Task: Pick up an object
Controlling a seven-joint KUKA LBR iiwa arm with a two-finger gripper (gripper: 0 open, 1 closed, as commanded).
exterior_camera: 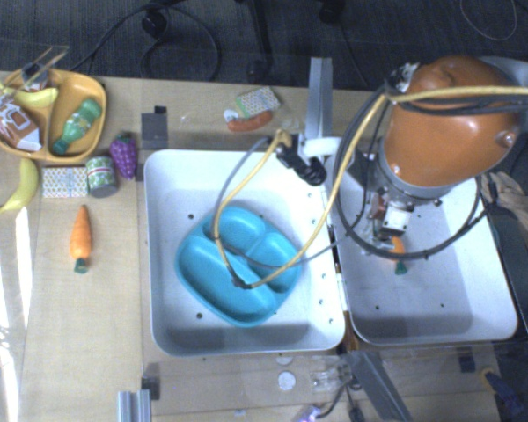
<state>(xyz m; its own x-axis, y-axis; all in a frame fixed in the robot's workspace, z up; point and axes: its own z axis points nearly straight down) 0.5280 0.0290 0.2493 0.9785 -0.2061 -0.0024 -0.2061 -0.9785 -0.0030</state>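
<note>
Arm (449,121) hangs over right bin (440,310), frame right; fingers hidden, state cannot tell. Blue dish (233,266) lies in left bin (172,236), centre. Small orange-green item (399,262) in right bin.

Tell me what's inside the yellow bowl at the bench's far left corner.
The yellow bowl holds a green bottle, a banana and a brown-and-white packet. Anything beneath them is covered.
</note>
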